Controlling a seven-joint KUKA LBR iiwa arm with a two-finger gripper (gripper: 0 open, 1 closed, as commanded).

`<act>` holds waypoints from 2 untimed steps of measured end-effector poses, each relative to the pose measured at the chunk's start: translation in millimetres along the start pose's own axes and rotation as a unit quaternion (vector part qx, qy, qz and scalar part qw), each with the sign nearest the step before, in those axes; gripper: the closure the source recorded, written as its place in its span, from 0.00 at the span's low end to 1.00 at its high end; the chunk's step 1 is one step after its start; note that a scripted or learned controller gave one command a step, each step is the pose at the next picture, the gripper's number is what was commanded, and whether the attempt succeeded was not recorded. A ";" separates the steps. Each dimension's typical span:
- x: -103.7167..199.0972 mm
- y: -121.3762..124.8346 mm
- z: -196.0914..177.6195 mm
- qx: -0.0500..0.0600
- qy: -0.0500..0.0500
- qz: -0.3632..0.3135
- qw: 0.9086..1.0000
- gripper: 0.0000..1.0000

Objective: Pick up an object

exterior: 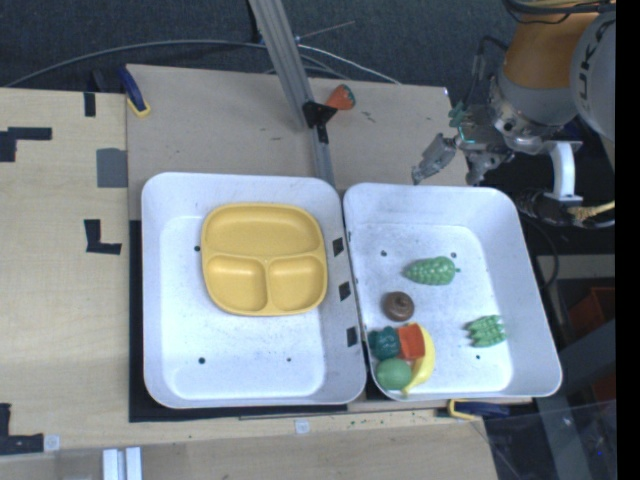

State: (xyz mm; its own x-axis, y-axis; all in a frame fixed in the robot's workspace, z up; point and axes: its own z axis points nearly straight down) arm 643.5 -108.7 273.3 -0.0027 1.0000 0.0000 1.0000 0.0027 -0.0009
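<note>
Gripper [452, 163]: fingers spread, holding nothing, at the right bin's [520, 268] twelve o'clock rim.
Approach: we descend squarely over the green cob [431, 270], which lies apart from its neighbours.

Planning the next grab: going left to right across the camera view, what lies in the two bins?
Yellow divided plate → dark green toy → brown round piece → green bumpy fruit → small green leafy piece.

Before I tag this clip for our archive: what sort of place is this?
Most likely a robotics lab test bench, not a kitchen. Two shallow white bins sit side by side on a wooden bench; toy food lies in the right one, and a robot arm reaches in.
</note>
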 end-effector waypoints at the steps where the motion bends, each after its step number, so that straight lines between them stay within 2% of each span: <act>1: 0.0 0.0 0.0 0.000 0.000 0.000 1.000 0.00; 2: -2.5 6.6 47.8 0.003 -0.001 0.000 1.000 0.00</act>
State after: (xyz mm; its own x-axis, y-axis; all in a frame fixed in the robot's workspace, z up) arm 650.1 -111.2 225.5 -0.0019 1.0000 -0.0013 1.0000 0.0019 -0.0059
